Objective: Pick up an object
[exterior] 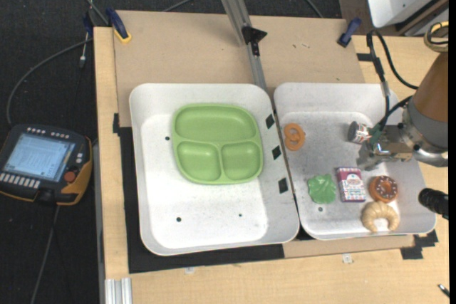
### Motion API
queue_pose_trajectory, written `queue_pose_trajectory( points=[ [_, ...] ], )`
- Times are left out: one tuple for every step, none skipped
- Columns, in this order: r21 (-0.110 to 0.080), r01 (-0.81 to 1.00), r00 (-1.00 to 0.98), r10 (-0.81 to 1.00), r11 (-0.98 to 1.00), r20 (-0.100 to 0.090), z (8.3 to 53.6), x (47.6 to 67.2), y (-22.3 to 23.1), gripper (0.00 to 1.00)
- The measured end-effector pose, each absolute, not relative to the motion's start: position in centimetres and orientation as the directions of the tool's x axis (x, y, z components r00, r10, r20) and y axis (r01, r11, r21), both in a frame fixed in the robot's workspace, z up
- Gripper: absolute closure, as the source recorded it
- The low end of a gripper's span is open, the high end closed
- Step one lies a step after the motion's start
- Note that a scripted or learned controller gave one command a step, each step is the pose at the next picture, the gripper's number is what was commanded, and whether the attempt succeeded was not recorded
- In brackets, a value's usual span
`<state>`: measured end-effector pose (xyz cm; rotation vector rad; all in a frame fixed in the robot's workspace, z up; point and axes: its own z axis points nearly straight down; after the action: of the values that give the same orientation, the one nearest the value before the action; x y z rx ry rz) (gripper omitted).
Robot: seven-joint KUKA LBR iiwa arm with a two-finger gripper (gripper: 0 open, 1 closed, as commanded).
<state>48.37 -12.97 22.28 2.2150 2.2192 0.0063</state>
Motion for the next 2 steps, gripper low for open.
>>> queue_pose_trajectory(
  points=[
    [0.006,1.0,-0.002,1.0,0.002,-0.001,26.1,48.5,-13.0,1.0],
    [0.002,1.0,-0.006,1.0,0.006,0.001,25.7,50.2,-8.8,1.0]
  ],
)
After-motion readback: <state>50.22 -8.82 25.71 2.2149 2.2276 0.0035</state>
